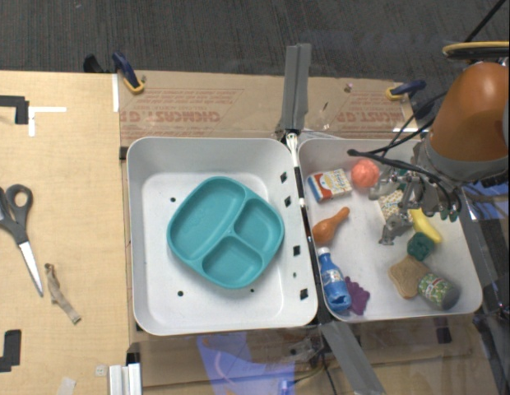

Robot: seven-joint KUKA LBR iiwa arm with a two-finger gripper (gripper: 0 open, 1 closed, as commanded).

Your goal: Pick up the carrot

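The carrot lies left of the gripper, long axis running lower left to upper right. The gripper's opening cannot be told.

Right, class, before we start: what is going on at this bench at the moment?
A grey robot arm with an orange band reaches in from the right, and its gripper hangs over the right bin, among toy foods. Its job is to pick up the carrot, which lies untouched near that bin's left wall, apart from the gripper. A blue bottle, a pink ball and a small carton lie nearby. The left bin holds a teal divided plate.
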